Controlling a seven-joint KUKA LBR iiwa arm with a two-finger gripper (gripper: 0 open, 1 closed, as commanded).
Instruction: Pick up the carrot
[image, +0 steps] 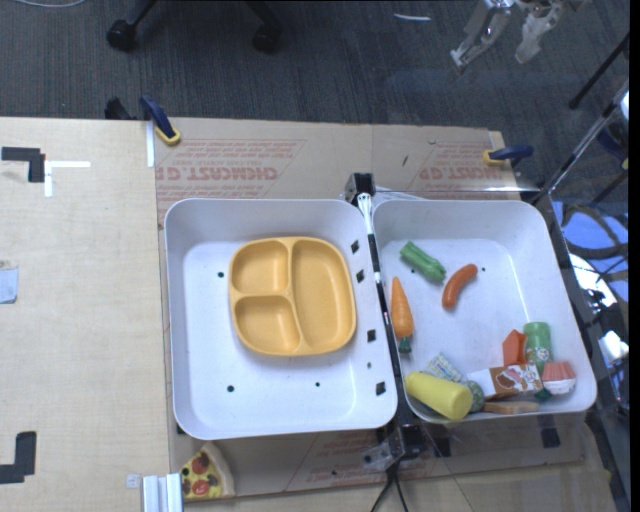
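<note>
Lying in the right bin (530, 225) — one carrot (401, 309); gripper (505, 32) spread, grasping nothing.

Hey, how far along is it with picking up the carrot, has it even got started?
Nothing looks done yet. The carrot lies on the floor of the right bin, close to its left wall, untouched. The gripper is high at the top of the view, beyond the bench, nowhere near the carrot and holding nothing. Everything is left: travel over the right bin, descend onto the carrot, close on it and lift.
</note>
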